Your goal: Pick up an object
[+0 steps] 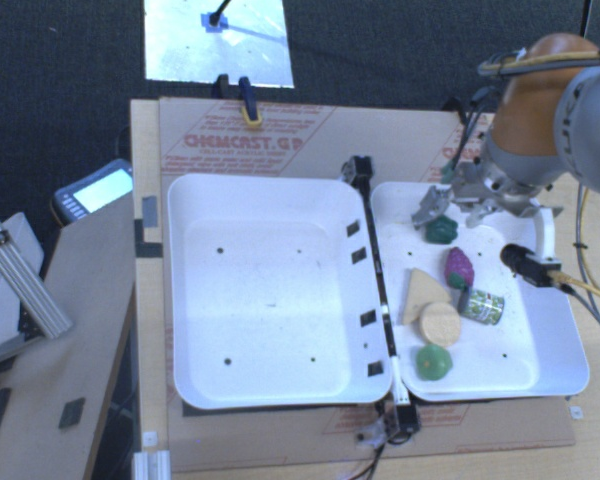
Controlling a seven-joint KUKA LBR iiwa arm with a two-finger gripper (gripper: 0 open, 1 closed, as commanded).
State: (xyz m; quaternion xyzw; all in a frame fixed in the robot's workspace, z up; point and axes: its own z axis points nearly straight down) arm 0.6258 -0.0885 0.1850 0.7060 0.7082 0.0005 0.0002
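The dark green lump (441, 231) lies at the far end of the right bin (555, 353), just under the claw (454, 205). It is small and roundish, so no long axis or heading can be made out, and its upper edge is partly hidden by the claw's metal parts. The claw hangs over it, fingers (427, 206) splayed towards the lump; whether they touch it, or are open or closed, I cannot tell, as the fingertips blur into the wrist hardware.

Nearer than the lump lies a purple piece (459, 267), oval, its long axis running roughly from far to near. Just beyond that, nearer still, are a small can (482, 307) on its side with a green label, a tan wedge (420, 293) and a round cork-coloured disc (441, 323) that overlaps the wedge's near corner. A green ball (433, 362) sits nearest of all, close to the bin's front wall. A black-tipped part (520, 260) on a cable sticks in from the arm's side, beside the purple piece.

The arm (550, 98) is cut off by the frame edge. On the other side of the lump is the left bin (270, 298), the two bins touching along a clipped seam. Both rest on a cardboard sheet (280, 133) on the worktop (145, 168).
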